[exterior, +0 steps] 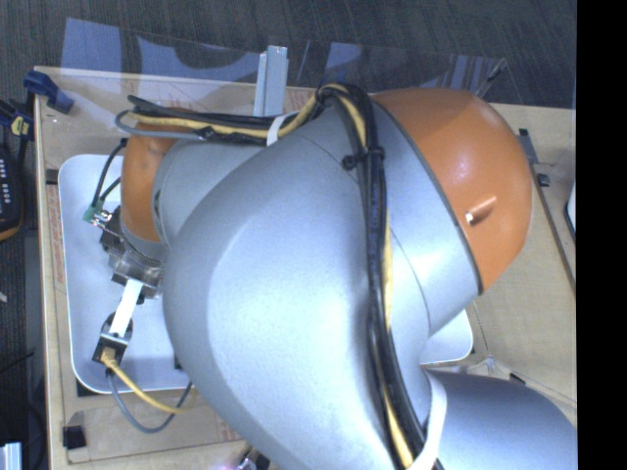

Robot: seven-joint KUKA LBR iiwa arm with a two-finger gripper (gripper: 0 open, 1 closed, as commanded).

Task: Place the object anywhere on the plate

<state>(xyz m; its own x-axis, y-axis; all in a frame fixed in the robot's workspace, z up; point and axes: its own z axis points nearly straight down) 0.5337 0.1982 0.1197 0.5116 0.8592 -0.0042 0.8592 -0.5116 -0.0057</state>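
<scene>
My grey arm point(323, 282) reaches across from the right and covers most of both bins. Its orange wrist band point(140, 189) sits over the left bin point(76, 262). Below the band, the gripper point(125, 274) hangs low over the bin's white floor near its left wall. A white bracket with a yellow cable point(116, 333) trails from it toward the bin's front left corner. The arm's bulk hides whatever lies under and to the right of the gripper.
A bare strip of the left bin's floor point(83, 213) runs along its left wall. A clear plastic screen point(196, 67) stands behind the bins. Wooden bench edge point(44, 292) borders the bin on the left. A small part of the right bin point(451, 346) peeks out under the arm.
</scene>
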